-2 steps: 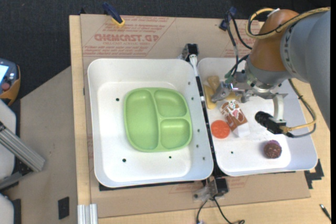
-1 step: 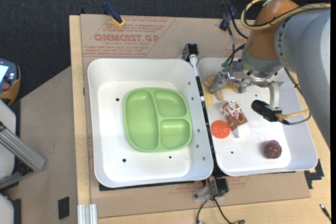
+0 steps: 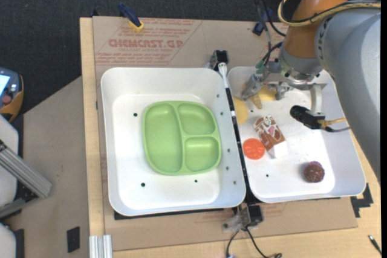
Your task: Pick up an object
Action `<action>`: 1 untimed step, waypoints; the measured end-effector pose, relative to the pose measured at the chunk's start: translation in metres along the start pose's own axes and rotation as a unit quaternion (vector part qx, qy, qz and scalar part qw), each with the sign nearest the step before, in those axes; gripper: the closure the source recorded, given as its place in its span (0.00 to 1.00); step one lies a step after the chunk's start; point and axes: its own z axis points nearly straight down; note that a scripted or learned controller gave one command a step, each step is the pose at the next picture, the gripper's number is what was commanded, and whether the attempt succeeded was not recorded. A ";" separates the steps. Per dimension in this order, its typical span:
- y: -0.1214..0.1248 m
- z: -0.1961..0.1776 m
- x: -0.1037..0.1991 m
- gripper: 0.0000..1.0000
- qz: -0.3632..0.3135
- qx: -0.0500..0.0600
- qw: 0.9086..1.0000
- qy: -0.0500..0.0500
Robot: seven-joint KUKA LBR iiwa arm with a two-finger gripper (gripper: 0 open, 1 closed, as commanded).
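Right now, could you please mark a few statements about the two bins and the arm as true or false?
1. The green divided plate lies in the left bin. True.
2. The orange disc rests on the green plate. False: it lies in the right bin, near the divider between the bins.
3. The gripper is over the right bin's far left corner. True.
4. The dark red ball sits in the left bin. False: it is in the right bin, toward its near right corner.
5. The red and white packet lies beside the orange disc. True.
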 end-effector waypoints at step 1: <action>0.000 0.000 -0.039 0.00 0.002 -0.003 1.000 -0.001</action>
